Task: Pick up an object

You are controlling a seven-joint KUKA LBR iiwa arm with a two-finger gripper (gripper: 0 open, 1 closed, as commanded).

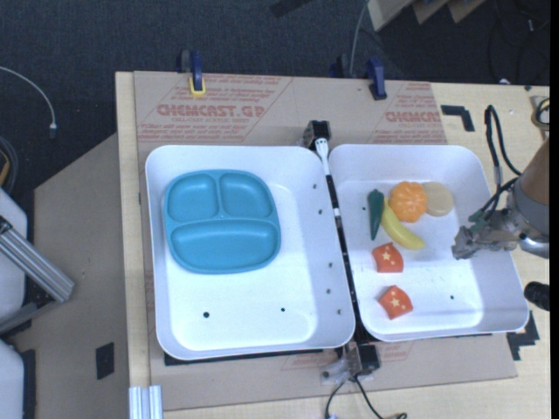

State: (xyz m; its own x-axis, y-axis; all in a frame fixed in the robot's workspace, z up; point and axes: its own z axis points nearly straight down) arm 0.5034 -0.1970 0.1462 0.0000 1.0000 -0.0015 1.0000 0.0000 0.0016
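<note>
Pincer [467, 241] low over right bin [454, 308] near its right wall, grip state unclear, orange [407, 201], banana [403, 231], green pepper [376, 212], two red pieces [388, 257] left of it, blue plate [223, 221] in left bin [301, 278]

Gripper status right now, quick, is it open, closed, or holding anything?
Gripper: over the right bin near its right side, apart from the toy foods; whether it is open or closed cannot be told, and nothing is seen held.
</note>
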